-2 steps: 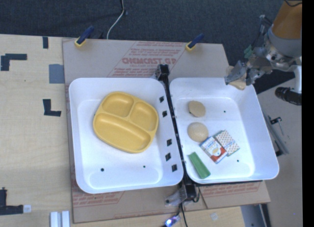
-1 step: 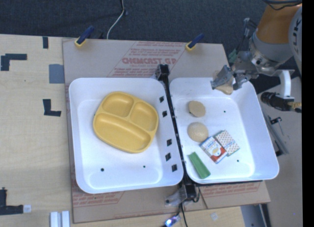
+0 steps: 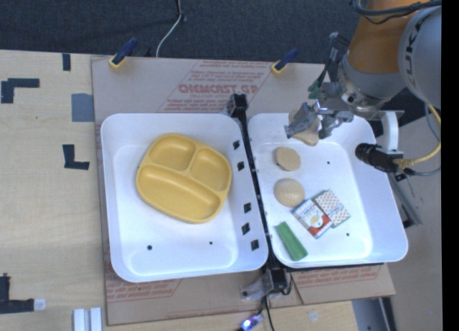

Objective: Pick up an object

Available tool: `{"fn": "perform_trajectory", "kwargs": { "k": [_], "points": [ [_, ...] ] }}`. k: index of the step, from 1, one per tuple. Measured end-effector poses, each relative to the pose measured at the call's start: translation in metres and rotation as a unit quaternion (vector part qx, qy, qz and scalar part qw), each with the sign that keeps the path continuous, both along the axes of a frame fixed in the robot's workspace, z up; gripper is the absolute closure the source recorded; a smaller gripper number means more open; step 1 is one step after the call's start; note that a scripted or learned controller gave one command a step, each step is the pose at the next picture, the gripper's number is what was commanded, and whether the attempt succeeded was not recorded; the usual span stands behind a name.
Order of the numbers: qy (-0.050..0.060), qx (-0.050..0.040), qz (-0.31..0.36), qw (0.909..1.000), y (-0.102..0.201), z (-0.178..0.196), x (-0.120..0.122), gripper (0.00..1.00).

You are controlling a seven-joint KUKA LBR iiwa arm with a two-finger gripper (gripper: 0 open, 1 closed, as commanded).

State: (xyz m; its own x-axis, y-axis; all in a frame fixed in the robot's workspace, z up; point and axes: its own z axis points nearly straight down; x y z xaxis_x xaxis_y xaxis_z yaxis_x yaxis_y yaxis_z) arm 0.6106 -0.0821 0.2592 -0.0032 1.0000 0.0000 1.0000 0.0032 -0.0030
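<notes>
A yellow plastic divided plate (image 3: 184, 177) fills the left white bin (image 3: 115, 200). In the right white bin (image 3: 373, 240), the hand (image 3: 310, 127) grips a tan round cookie-like piece (image 3: 308, 137) above two similar tan rounds (image 3: 287, 158), a small printed packet (image 3: 321, 213) and a green block (image 3: 291, 241).

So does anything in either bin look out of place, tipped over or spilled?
Nothing stands out. The yellow divided plate lies flat in the left bin. In the right bin, two tan round pieces, a small packet and a green block lie apart, unspilled. The gripper hangs near that bin's far edge.
</notes>
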Motion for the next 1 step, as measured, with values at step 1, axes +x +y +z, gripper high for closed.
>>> {"fn": "perform_trajectory", "kwargs": {
  "k": [1],
  "points": [
    [0.0,0.0006,0.001,1.0,0.0436,0.0016,-0.0253,1.0]
  ]
}}
